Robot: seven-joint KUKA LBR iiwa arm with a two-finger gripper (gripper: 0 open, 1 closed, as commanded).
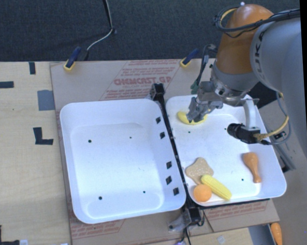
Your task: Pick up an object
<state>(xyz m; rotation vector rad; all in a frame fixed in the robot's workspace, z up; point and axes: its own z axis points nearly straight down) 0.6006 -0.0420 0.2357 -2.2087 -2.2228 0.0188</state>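
**Gripper down on the yellow piece in the right bin**

I want a square, centred close here: fingers either side of the yellow object (186, 118), then a straight lift clear of the bin wall. The gripper (196, 113) sits right on top of that yellow piece, near the far left corner of the right bin (272, 192), touching or nearly so. I cannot tell the gripper's state, nor whether the piece is held.

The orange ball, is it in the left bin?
No, the orange ball lies in the right bin, near its front edge, beside the corn cob and the toast piece.
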